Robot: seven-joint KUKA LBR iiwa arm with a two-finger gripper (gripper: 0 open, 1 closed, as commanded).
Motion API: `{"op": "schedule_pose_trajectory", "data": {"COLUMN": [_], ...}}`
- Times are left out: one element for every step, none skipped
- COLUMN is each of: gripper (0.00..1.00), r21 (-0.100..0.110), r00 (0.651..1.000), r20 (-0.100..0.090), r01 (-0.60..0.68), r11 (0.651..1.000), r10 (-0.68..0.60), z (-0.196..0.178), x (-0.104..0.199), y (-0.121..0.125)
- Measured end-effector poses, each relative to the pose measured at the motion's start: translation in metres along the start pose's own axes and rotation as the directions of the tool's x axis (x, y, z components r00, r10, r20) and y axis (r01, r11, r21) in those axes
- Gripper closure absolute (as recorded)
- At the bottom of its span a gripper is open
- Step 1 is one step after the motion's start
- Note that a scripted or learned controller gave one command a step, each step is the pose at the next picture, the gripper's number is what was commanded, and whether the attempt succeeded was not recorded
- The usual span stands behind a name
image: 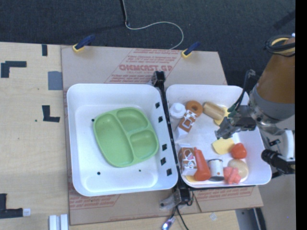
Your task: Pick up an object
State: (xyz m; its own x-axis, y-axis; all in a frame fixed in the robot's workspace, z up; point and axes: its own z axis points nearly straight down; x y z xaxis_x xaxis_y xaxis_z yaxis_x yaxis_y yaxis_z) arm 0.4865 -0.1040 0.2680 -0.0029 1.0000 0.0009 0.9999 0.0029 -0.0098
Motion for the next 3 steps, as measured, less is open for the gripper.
{"op": "schedule_pose_trajectory", "data": {"gripper": [1.00, 1.00, 1.00], "r21": [-0.009, -0.013, -0.008], "r00": [1.000, 1.000, 1.000], "r20": [-0.001, 0.000, 0.001], "r01": [0.007, 0.006, 0.005], "r11": [1.000, 1.000, 1.000], "r10": [-0.007, -0.007, -0.005], "z": [-0.051, -0.129, -0.152], "x": [0.071, 0.132, 0.197], "y": [0.001, -0.002, -0.003]}}
